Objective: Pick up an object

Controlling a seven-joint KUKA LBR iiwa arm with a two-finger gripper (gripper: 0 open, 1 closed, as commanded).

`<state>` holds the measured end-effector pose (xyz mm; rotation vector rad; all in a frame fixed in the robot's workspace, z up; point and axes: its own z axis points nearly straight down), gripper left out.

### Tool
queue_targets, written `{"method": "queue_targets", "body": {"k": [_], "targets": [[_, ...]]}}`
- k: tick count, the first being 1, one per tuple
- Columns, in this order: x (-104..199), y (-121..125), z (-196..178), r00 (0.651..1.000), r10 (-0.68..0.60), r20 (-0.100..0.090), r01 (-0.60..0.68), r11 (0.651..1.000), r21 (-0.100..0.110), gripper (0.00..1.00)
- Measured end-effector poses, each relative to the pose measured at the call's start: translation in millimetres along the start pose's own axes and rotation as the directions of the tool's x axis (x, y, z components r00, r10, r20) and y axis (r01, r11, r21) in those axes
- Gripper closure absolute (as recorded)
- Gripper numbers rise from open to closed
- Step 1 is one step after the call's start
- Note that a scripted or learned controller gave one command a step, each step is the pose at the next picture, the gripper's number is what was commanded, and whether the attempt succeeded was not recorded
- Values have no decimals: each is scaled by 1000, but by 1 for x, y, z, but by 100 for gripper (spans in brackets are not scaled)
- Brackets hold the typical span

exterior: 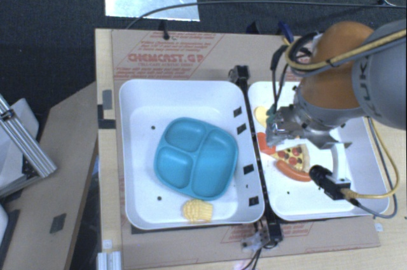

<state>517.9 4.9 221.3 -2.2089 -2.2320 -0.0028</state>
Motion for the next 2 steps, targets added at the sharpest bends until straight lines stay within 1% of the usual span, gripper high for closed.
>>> {"method": "queue_targets", "body": {"k": [1, 2], "targets": [[57, -4, -11, 1000, -2, 0, 2, 1000, -2, 100], [105, -8, -14, 1000, -1, 0, 1, 1000, 0, 100]]}}
